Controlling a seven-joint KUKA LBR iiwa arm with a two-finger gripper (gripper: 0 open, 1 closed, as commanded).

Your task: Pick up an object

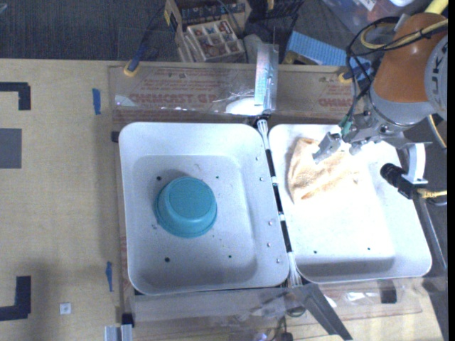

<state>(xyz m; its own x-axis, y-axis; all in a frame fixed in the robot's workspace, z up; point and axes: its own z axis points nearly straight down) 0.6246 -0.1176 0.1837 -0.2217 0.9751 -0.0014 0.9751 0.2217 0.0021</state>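
Note:
A pale tan and orange cloth-like object [318,172] lies crumpled in the upper left part of the right bin [370,251]. My gripper [333,146] hangs over that object's upper right edge, at the end of the grey arm with its orange band [402,66] reaching in from the upper right. I cannot see whether the gripper touches the object. A round teal bowl [186,206] sits upside down in the middle of the left bin [234,258], far from the gripper.
A black knob-like part [395,176] juts over the right bin's right side. Behind the bins runs a cardboard wall [185,98] with plastic wrap and a white item. Boxes and cables crowd the floor beyond.

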